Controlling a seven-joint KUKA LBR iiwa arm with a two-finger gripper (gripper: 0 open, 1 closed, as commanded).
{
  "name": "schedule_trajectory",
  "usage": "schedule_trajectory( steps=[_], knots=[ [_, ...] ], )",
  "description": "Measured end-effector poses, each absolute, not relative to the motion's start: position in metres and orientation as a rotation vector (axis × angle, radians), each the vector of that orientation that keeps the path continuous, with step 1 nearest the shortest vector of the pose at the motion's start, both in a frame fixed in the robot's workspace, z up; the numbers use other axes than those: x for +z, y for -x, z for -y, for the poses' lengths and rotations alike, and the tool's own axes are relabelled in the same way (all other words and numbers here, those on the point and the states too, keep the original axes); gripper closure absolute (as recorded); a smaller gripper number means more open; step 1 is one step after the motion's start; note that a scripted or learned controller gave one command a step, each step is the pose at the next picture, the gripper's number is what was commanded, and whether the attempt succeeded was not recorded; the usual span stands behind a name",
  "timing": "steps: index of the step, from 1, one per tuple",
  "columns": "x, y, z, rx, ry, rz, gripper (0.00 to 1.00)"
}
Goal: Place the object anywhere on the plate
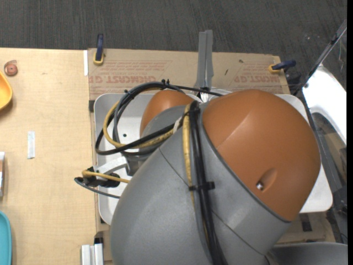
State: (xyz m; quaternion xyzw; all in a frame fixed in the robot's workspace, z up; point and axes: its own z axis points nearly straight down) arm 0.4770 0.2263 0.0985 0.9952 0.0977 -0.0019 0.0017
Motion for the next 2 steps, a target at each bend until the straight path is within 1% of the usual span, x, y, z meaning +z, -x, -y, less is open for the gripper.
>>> schedule_trajectory(
  steps=[1, 2],
  knots=[
    [0.091, -0.545, -0.226, -0.003, -3.124, -0.308, 1.00],
    [0.164, -0.556, -0.226, -0.004, -3.121, -0.332, 1.00]
  ],
)
